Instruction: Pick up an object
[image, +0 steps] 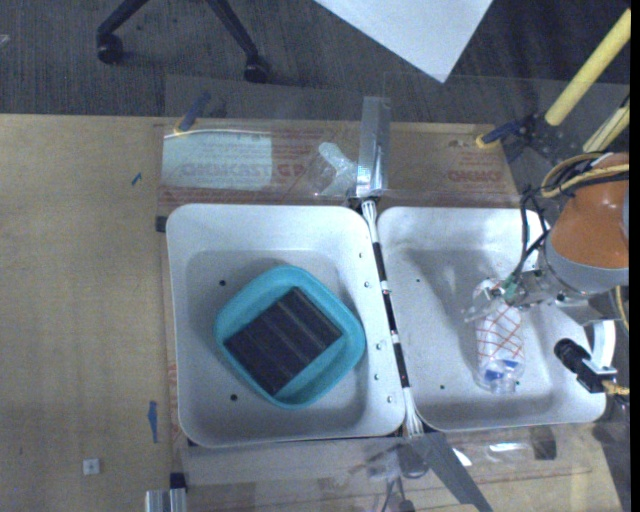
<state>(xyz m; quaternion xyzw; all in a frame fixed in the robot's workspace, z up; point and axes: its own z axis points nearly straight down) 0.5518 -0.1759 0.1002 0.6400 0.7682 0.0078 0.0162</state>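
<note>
Arm low over the right bin, grasp not yet confirmed.

The tool (512, 290) hangs low in the right white plastic bin (440, 400), at the upper end of a clear plastic bottle with an orange lattice print and a blue cap (497, 340), which lies on the bin floor stretching away below the tool; whether the tool is spread or pinching the bottle cannot be told from this slant. Judged from this, the pick is at most at the closing stage, with the lift left to do. Far to the tool's left, past the divider, the left white bin (200, 250) holds a teal square plastic dish with a dark ribbed insert (288, 335). Nothing crowds the bottle; the bin wall beside the tool is the nearest obstacle on the wooden tabletop (70, 300).
</note>
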